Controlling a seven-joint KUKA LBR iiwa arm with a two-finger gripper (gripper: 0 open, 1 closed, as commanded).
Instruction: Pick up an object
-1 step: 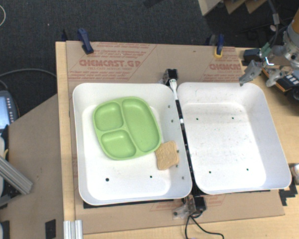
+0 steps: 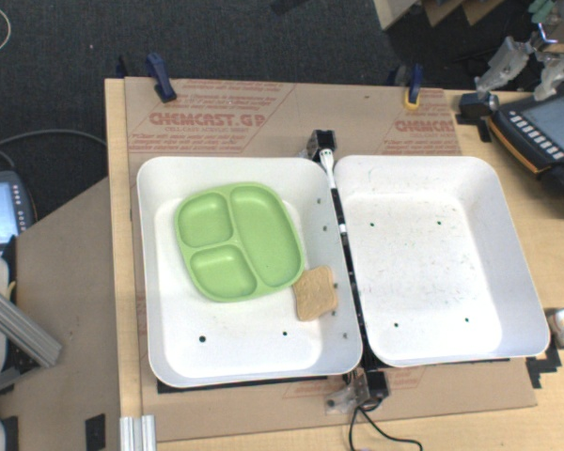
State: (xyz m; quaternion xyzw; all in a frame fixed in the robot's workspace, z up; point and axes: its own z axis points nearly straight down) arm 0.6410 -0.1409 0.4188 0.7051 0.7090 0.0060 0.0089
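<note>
A light green divided plate (image 2: 239,241) with three compartments lies flat in the left white bin (image 2: 169,346), toward its upper middle. A small tan square, like a slice of toast or a sponge (image 2: 315,293), lies just off the plate's lower right corner, close to the bin's right wall. The right white bin (image 2: 432,252) shows a bare floor with small dark specks.
Both bins sit on a brown cardboard sheet (image 2: 216,111) held by blue and yellow clamps at its far edge. A black cable (image 2: 336,214) runs along the seam between the bins. Equipment and a tablet (image 2: 536,130) crowd the upper right.
</note>
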